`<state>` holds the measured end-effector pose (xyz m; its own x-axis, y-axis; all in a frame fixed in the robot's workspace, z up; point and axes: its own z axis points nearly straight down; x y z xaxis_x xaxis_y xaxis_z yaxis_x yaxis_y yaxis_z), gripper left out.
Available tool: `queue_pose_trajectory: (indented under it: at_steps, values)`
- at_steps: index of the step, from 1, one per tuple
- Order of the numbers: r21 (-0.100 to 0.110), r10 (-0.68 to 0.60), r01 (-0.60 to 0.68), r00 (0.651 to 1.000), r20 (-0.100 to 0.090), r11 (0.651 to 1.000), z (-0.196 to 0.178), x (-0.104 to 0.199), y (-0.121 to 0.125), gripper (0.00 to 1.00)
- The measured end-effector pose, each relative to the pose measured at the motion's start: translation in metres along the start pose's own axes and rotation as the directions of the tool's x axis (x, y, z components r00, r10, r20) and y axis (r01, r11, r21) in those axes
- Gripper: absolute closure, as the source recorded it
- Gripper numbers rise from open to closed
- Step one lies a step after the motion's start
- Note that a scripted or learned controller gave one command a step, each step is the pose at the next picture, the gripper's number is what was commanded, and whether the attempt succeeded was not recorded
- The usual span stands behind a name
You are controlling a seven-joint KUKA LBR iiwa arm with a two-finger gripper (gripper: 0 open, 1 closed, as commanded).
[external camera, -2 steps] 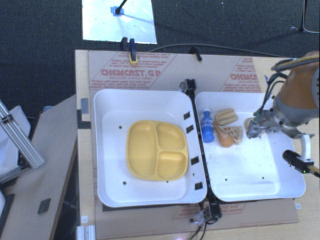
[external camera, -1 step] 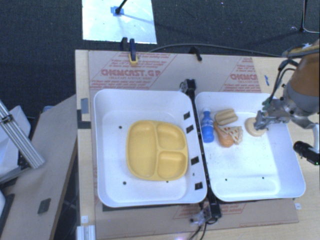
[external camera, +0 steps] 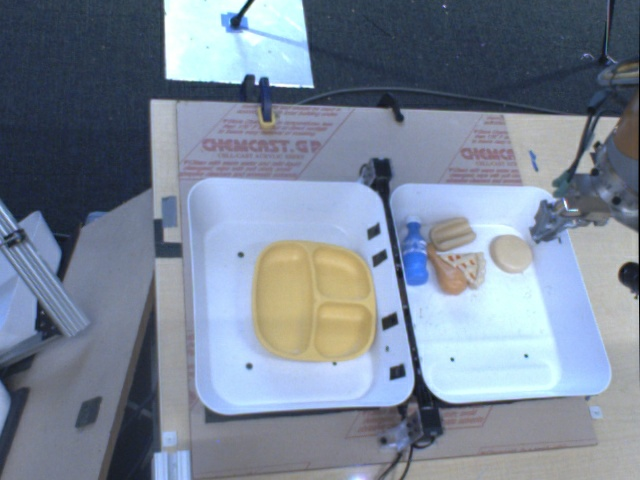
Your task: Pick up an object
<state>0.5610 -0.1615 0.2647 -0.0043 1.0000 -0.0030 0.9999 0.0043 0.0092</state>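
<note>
The right bin (external camera: 560, 368) holds a blue bottle (external camera: 414, 253), a tan hot dog bun (external camera: 452, 233), an orange and yellow wedge-shaped piece (external camera: 458, 270) and a round beige cookie-like disc (external camera: 512, 254). My gripper (external camera: 547, 222) hangs over the bin's far right edge, just right of the beige disc and apart from it. Nothing shows between its fingers.
The left bin (external camera: 215, 268) holds a yellow divided plate (external camera: 312, 299). Black clips run along the seam between the bins (external camera: 385, 268). A clamp (external camera: 262, 100) sits at the board's far edge. A metal rail (external camera: 35, 273) lies at the left.
</note>
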Motion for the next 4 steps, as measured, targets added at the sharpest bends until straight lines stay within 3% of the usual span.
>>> queue_pose_trajectory:
  at_steps: [1,2,4]
  values:
    - [0.004,0.000,0.000,1.000,-0.002,1.000,-0.019,0.000,0.001,1.00]
    - [0.006,-0.005,0.005,1.000,-0.004,1.000,-0.021,0.053,0.009,1.00]
    - [0.008,-0.006,0.006,1.000,-0.005,1.000,-0.006,0.157,-0.001,1.00]
